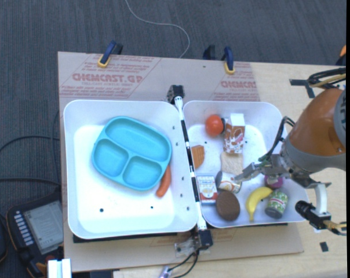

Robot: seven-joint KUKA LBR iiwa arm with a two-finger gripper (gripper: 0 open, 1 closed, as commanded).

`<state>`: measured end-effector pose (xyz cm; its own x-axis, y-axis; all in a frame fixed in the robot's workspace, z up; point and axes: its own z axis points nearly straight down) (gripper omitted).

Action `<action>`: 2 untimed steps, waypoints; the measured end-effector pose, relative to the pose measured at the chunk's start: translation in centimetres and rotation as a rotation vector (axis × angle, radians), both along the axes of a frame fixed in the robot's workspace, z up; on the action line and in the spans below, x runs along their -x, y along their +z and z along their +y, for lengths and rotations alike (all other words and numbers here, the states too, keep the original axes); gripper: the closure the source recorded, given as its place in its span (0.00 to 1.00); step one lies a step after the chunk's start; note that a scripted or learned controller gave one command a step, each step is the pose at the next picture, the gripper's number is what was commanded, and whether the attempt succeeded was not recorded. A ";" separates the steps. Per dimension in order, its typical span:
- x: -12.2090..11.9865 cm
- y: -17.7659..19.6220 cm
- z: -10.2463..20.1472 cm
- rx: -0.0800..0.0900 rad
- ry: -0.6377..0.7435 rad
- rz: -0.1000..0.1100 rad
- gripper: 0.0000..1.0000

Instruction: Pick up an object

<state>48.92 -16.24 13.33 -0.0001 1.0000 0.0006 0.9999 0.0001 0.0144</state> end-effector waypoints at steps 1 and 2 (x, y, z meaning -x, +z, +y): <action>-0.2 -1.5 0.5 0.003 0.000 -0.007 0.00; -0.5 -1.8 1.7 0.009 -0.004 -0.017 0.00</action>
<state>49.39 -14.51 11.53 0.0041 1.0000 -0.0086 0.9995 -0.0039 0.0315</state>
